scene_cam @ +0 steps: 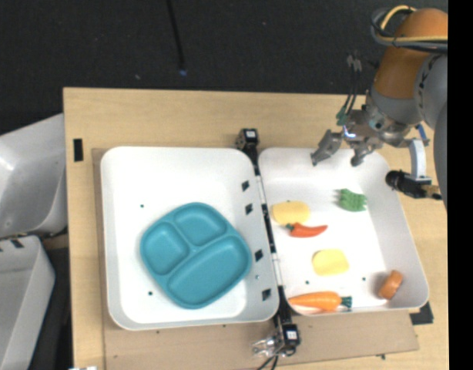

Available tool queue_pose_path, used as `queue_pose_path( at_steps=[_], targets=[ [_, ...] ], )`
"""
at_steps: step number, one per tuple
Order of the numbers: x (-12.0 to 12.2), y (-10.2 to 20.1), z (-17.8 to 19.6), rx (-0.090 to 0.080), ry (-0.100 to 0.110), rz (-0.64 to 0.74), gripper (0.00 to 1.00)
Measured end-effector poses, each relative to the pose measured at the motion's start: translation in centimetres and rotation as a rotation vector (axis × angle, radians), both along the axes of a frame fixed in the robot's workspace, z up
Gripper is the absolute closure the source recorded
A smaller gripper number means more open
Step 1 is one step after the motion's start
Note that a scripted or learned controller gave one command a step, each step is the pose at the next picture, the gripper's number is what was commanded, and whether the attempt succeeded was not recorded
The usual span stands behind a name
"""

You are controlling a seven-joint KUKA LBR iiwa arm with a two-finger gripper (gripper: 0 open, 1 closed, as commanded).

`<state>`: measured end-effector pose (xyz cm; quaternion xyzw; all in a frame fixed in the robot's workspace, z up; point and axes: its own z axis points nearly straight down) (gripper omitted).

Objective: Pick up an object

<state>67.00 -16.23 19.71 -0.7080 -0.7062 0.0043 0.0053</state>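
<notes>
1. Nearest the camera, a carrot (320,302) with a green top lies along the front wall of the right bin (402,230), close to the front left corner; an orange round piece (390,284) sits near the front right corner of the same bin.
2. Further back in that bin, a yellow rounded item (330,262) rests about mid-floor; behind it a red chilli (307,230) lies just in front of, and touching or nearly touching, a pale yellow piece (290,211); a green leafy item (350,200) sits apart from them toward the right wall.
3. Beside it, the left bin (117,206) holds a blue divided plate (194,254) with three compartments, lying flat toward the front middle.
4. Both bins rest on the tabletop (159,114), touching along a row of black clips.
5. At the far right corner of the right bin, the gripper (340,153) hangs over the back rim with its two fingers spread apart and nothing between them; every object lies well apart from it, the green leafy item being closest.
</notes>
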Motion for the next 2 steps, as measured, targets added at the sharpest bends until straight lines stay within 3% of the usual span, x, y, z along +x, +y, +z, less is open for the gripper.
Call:
queue_pose_path(
  at_steps=[1, 2],
  targets=[
    [0.3, 0.0, 1.0, -0.002, -0.015, 0.003, 0.0],
    [1.0, -0.4, -3.5, -0.003, -0.012, 0.005, 0.0]
  ],
)
